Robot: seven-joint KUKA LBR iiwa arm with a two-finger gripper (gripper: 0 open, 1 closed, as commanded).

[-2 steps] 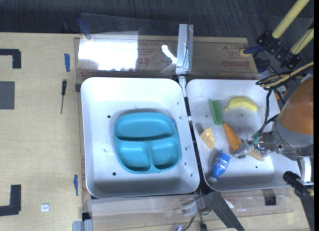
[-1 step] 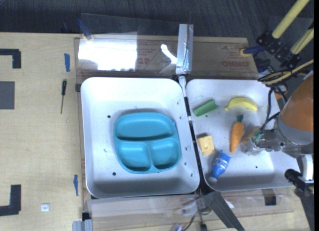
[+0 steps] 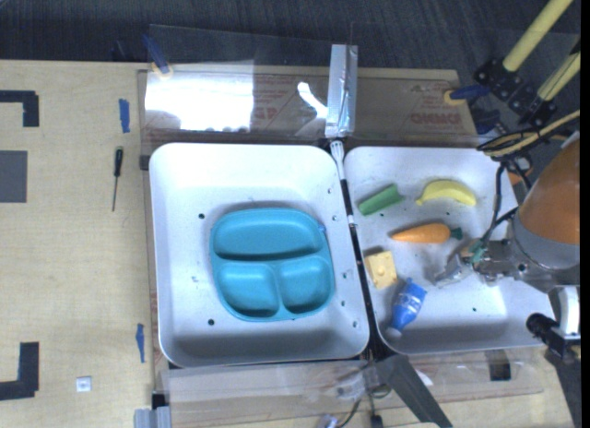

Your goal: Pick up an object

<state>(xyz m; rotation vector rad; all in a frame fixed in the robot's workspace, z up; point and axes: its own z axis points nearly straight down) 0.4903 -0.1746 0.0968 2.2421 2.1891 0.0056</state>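
Down in the right bin [image 3: 479, 320], the gripper [image 3: 454, 265] sits low on the floor, just below the carrot's [image 3: 421, 232] right end. I cannot tell how it is set or if it has anything in it. A green stick [image 3: 379, 198] and a banana [image 3: 447, 193] lie above the carrot. A cheese block [image 3: 381, 267] and a blue bottle [image 3: 406, 306] lie to the gripper's left. A blue tray [image 3: 271, 261] with three parts fills the left bin [image 3: 175, 260].
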